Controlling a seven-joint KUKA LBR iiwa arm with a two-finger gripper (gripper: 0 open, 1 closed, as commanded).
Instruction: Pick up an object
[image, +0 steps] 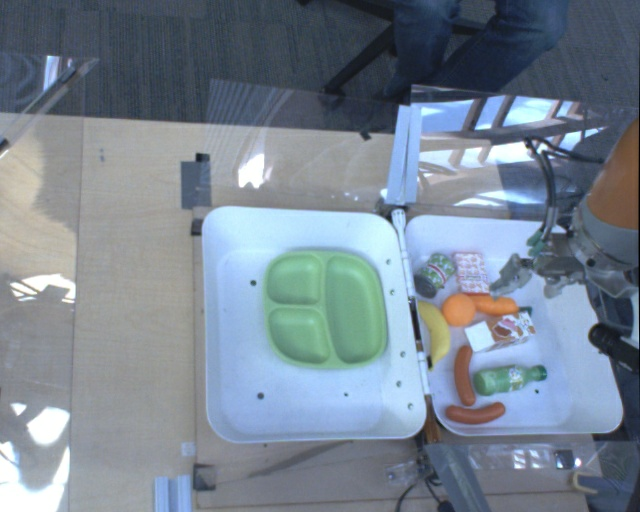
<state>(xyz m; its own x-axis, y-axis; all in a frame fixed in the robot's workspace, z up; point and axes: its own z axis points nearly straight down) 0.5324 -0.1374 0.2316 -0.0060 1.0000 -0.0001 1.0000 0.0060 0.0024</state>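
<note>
Across the left bin (230, 400), a green tray (326, 307) is lying flat and central, sitting apart as the likely drop point. Along the right bin's (585, 400) left side, the pickable items are crowding together: banana (434, 333), can (437, 270), orange (459, 310), carrot (497, 305), carton (512, 327), two sausages (463, 373), bottle (508, 378). Just right of the carrot, the gripper (523, 270) is hovering with fingers spread, gripping nothing, seemingly lining up over that cluster.

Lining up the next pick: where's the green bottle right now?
In the right bin, the green bottle lies on its side near the front, just above one sausage and right of another sausage.
</note>
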